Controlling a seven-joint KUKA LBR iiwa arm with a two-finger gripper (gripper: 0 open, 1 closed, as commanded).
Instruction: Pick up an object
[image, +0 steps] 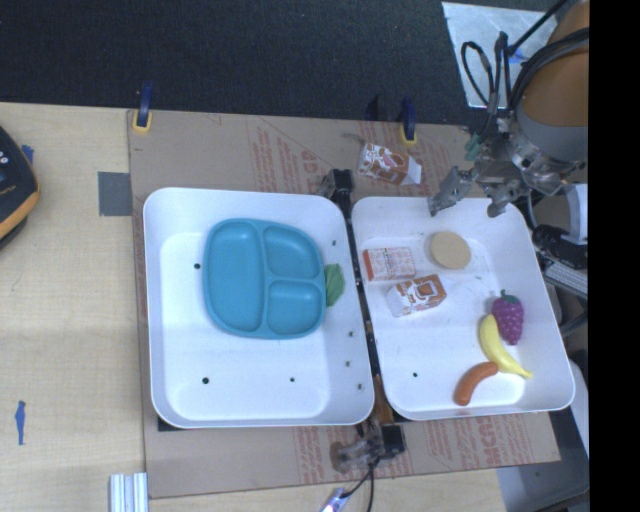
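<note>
Camera view, single fixed overhead, slanted. My two-finger gripper (468, 194) hangs over the far edge of the right-hand shallow white bin (545, 300), fingers spread wide, nothing between them. Candidate objects all lie toward the near side from me. Closest is the round tan cookie-like disc (450, 250), just below the gap between my fingers and slightly left; no long axis, so wrist angle should not matter. Further on: a flat orange-and-white snack packet (389, 263) and a small brown-and-white carton (420, 294), lying close together near the bin's left wall. Well apart, at the near right: purple toy grapes (508, 318), yellow toy banana (500, 348) running diagonally, orange toy sausage (474, 382). Judgement: the disc is the shortest reach, straight down and a little toward the camera. The left white bin (250, 400) holds a blue divided plastic plate (264, 277); irrelevant for this move.
</note>
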